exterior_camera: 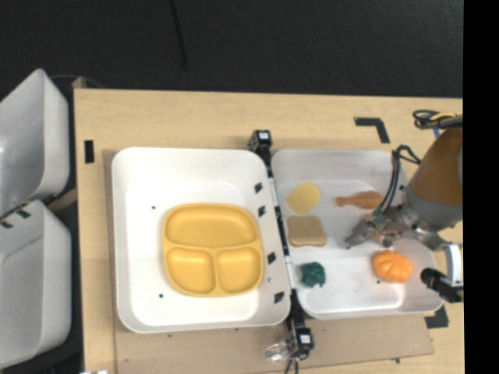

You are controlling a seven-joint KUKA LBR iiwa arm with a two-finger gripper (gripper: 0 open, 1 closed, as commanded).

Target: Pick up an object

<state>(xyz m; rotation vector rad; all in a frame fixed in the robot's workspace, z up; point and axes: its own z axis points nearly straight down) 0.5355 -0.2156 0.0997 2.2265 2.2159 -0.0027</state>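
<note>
Orange pumpkin [392,266] sits in right bin [335,306]; pincer [373,235] hovers just beside it, splayed, grasping nothing.

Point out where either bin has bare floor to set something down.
Left bin: bare white all round the yellow divided plate, widest above it. Right bin: a bare patch between the green piece and the orange fruit; crowded around the gripper.
</note>
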